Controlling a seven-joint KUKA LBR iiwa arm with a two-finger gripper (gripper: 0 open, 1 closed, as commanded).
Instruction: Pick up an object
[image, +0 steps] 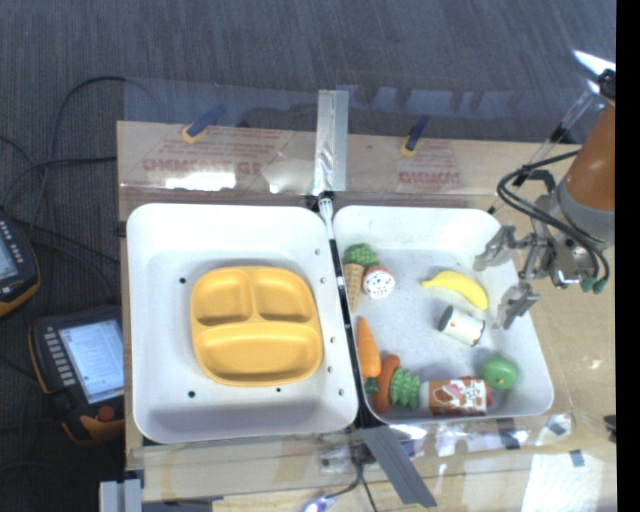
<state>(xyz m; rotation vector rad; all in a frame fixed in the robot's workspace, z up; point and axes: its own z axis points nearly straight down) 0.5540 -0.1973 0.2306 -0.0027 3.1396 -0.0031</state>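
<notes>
You see the arm (598, 165) cut off by the right edge; the bottle (458, 396) label is too small to read.

A yellow banana (457, 289) is lying curved in the right bin (420, 226), just above a small white cup (461, 324) lying on its side. Along the front wall, a green apple (501, 373) is sitting beside a toppled bottle (458, 396).
</notes>
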